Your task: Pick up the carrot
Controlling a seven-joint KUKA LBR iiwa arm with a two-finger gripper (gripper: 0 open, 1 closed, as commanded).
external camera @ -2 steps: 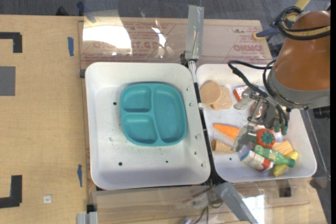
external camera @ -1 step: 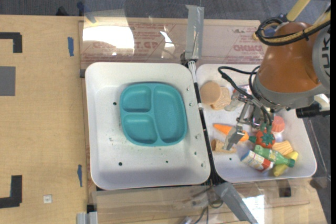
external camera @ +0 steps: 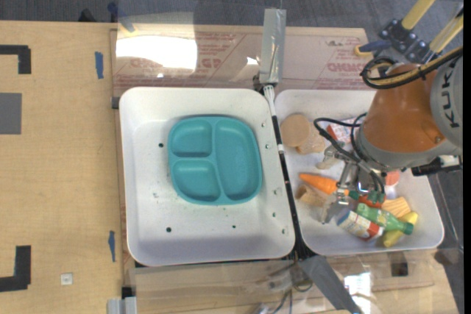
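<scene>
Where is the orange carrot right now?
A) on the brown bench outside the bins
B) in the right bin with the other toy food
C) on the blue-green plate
B: the carrot lies in the right bin among other toys, beside the tool.

My one fixed camera, mounted above my bench (external camera: 59,158), looking down at a slant, moderately close, both white bins framed, left bin (external camera: 140,180) near centre, right bin (external camera: 427,228) toward the right edge, grey floor along the far side
</scene>
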